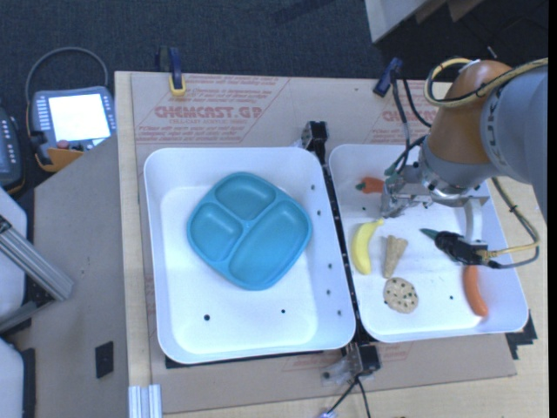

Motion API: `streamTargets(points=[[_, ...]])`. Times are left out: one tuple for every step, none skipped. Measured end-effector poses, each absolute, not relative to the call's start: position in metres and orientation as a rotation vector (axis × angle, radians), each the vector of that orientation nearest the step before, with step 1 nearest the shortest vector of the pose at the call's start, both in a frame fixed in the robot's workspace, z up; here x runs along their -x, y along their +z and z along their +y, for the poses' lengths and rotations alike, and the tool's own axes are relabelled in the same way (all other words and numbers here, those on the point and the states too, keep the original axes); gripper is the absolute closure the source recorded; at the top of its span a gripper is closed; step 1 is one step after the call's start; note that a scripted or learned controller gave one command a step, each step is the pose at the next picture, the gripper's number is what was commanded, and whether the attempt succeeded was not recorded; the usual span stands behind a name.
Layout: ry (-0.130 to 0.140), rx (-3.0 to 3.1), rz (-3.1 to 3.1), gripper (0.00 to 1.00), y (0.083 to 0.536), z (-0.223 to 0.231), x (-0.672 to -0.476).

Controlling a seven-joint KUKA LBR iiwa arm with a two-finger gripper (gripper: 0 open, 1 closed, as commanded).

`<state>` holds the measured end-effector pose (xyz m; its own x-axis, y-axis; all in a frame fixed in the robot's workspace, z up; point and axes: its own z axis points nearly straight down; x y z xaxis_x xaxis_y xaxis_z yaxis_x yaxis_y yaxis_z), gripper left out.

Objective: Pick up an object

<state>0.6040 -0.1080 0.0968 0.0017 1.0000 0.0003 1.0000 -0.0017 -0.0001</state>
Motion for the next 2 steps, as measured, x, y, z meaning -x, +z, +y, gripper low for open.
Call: streamTargets(points=[[-0.005, 2.227, -2.224, 1.0, 0.141, -0.113, -0.606], [-0.005, 2.227, -2.225, 1.0, 0.191, -0.118, -0.599]])
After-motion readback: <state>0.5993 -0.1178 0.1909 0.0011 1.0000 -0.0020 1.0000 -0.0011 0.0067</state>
